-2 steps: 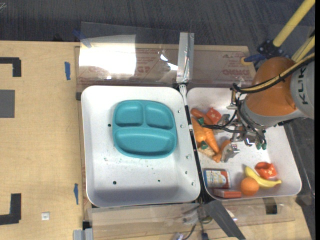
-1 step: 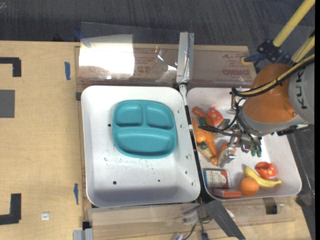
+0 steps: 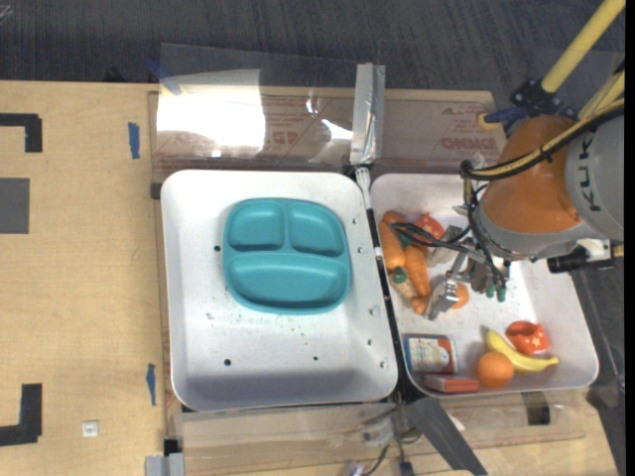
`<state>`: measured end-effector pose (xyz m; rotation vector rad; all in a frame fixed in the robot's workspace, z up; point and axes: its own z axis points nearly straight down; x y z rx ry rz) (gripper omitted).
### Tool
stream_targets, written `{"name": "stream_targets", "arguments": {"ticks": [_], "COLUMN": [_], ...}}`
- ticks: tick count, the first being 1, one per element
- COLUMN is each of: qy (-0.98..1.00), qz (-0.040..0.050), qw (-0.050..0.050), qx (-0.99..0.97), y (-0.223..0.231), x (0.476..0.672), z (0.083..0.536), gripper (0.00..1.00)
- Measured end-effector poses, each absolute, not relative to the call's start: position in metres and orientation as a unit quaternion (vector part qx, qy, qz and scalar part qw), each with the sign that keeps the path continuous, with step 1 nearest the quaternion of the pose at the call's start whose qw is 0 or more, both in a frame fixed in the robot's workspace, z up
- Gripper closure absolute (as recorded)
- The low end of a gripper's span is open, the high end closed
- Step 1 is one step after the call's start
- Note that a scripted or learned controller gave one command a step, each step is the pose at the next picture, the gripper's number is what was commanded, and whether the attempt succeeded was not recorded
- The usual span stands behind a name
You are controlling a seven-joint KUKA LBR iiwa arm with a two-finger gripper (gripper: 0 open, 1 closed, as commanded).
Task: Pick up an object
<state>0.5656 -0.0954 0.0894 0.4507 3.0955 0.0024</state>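
My gripper [image 3: 452, 288] hangs low in the right bin [image 3: 580, 310], below the orange wrist band [image 3: 531, 191]. Its tip is just right of two orange carrots [image 3: 415, 271] lying near the bin's left wall, and may be touching one of them. A red and dark piece [image 3: 425, 228] lies behind the carrots. Toward the bin's front sit a yellow banana [image 3: 521, 355], an orange fruit [image 3: 494, 368], a red tomato-like piece [image 3: 527, 336] and a small labelled can [image 3: 430, 353]. I see nothing lifted off the bin floor.
The left bin [image 3: 198, 345] bears a teal divided plate [image 3: 288, 254]. A metal divider [image 3: 366, 117] stands behind the gap between the bins. A flat red item [image 3: 451, 386] lies at the right bin's front edge. Cables trail from the wrist.
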Motion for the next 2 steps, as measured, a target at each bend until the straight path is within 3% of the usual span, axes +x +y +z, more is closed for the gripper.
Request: {"name": "stream_targets", "arguments": {"ticks": [1, 2], "qy": [0.997, 0.997], "qz": [-0.0003, -0.0017], "qw": [0.006, 0.006], "qx": [0.077, 0.072], "y": [-0.1002, -0.0945], "x": [0.6119, 0.6024], "z": [0.089, 0.0893], "gripper": [0.0, 0.0]}}
